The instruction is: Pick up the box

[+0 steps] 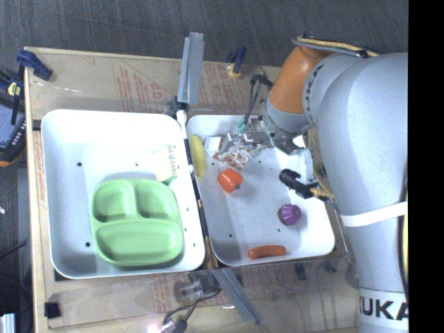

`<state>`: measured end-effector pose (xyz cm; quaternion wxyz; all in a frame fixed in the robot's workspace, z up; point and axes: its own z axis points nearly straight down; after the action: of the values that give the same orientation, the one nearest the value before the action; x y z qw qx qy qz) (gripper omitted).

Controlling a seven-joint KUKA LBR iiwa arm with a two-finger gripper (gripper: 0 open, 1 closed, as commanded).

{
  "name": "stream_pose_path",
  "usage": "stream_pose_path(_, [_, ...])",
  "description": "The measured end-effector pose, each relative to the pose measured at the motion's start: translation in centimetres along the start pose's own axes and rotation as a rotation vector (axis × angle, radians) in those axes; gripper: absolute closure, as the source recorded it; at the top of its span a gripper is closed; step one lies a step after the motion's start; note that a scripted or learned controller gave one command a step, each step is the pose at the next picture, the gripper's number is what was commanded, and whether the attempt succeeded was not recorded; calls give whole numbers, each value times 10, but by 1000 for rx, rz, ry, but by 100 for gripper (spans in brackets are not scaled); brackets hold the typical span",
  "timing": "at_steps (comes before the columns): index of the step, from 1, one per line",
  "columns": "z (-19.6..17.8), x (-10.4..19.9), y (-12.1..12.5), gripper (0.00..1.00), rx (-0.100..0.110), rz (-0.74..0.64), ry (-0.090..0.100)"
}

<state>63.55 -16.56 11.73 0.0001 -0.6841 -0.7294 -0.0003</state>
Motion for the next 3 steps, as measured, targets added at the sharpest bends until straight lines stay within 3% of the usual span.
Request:
stream_pose_path(1, [27,30,-87,0,6,30,1])
stream_pose_path(2, [25,25,-21,0,1,-157,0])
stream_pose_path(3, [17,33,17,0,25,-126,-5])
